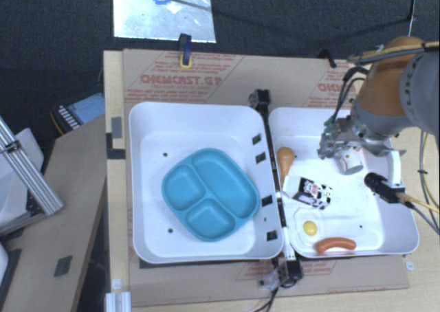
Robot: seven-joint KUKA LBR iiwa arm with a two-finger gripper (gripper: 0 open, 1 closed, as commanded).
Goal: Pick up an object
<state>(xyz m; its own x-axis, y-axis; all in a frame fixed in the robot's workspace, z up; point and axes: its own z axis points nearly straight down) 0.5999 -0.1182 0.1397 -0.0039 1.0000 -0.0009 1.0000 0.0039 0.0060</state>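
1. The table (227, 70) is sitting under a brown cardboard-like sheet printed with red lettering, and dark carpet-like floor (55, 22) is showing behind it; a shiny metallic plate (165, 1) is lying on that floor at the top.
2. Two shallow white bins are lying side by side: the left bin (148, 166) is carrying a smooth sky-blue plastic tray (210, 194) with three compartments.
3. The right bin (405, 231) is holding the small things: an orange pear-shaped piece (284, 160) by its left wall, a flat black-and-white cow-patterned piece (313, 192) in the middle, a fried-egg toy (309, 226) near the front, and a glossy sausage (335, 244) just beside it.
4. The grey arm with its orange band (385, 91) is reaching in from the right, and the gripper (338, 147) is hanging over the back of the right bin; whether it is open or closed, I cannot tell.
5. A small white cylinder with a red mark (350, 161) is sitting right at the gripper.
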